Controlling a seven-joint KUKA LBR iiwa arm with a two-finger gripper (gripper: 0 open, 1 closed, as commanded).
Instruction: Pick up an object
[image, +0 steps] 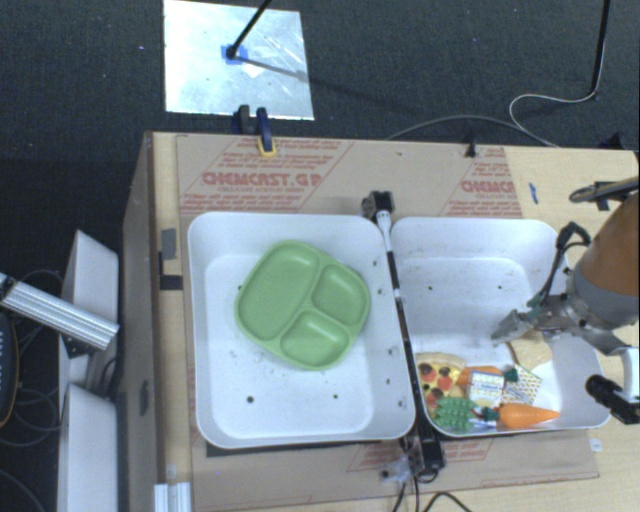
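We see the jaws (522, 327) spread open over the right bin (470, 250); below them lie an orange carrot (524, 415), a pizza slice (443, 375), a green piece (452, 414).

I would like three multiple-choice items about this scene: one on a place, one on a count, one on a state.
1. Where does the green divided plastic plate lie?
A. left white bin
B. right white bin
C. on the cardboard

2. How many compartments has the plate?
A. two
B. three
C. five

3. The orange toy carrot is
A. lying in the bin
B. held by the pincer
C. on the plate

Key: 1 A, it sits mid left bin; 2 B, three hollows show; 3 A, it rests at the right bin's near edge.
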